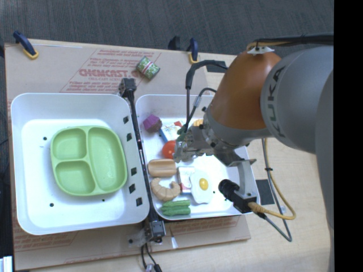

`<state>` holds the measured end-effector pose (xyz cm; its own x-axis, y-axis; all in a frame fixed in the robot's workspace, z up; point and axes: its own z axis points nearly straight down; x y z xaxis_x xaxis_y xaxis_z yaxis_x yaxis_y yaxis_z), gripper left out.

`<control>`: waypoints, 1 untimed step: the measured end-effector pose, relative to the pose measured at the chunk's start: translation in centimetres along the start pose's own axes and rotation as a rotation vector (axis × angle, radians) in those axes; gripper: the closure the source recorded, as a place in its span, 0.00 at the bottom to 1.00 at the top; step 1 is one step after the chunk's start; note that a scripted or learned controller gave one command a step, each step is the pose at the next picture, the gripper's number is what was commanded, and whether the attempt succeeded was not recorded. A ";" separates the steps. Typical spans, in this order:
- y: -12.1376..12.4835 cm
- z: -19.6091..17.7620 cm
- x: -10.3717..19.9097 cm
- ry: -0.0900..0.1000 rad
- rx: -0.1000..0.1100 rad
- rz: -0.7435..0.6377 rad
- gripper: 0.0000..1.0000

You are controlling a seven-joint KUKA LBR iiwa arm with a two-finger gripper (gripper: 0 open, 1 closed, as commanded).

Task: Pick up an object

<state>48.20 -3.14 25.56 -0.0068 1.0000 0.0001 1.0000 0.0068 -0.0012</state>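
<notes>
Cardboard-covered bench (68, 75) under two white bins. Left bin (22, 152) held a green divided plate (88, 160). Right bin (148, 103) crowded with toy food: purple piece (151, 123) near far-left corner, tomato (169, 149), hot dog bun (161, 167), croissant (164, 190), fried egg (203, 185), green pods (174, 209) along near edge. Gripper (184, 146) low beside the tomato (finger spread impossible to tell, hidden under the wrist). Small green can (148, 67) outside the bins.

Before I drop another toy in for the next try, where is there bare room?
Free: the left bin's floor around the green divided plate, and that plate's compartments. Crowded: the right bin, where the purple piece, tomato, hot dog bun, croissant, fried egg and green pod sit packed under the arm.
</notes>
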 end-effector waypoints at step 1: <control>-0.6 3.5 -3.3 -0.001 0.002 0.001 1.00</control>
<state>47.62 -6.48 22.10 -0.0057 1.0000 -0.0005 1.0000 0.0057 -0.0030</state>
